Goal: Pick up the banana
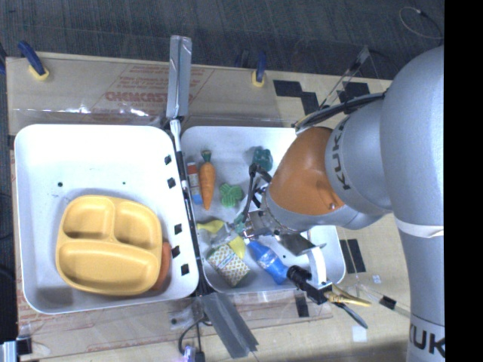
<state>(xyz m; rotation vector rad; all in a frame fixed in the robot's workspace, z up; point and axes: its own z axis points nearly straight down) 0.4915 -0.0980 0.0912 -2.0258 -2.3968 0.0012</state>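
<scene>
phase: reach | end effector (243, 228) low over banana (213, 227) in right bin (226, 138) | grip state: cannot tell | banana not lifted; grasp and lift remain

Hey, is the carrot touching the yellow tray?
Apart. The camera view shows the carrot in the right bin and the yellow tray in the left bin, bin walls between them.
</scene>
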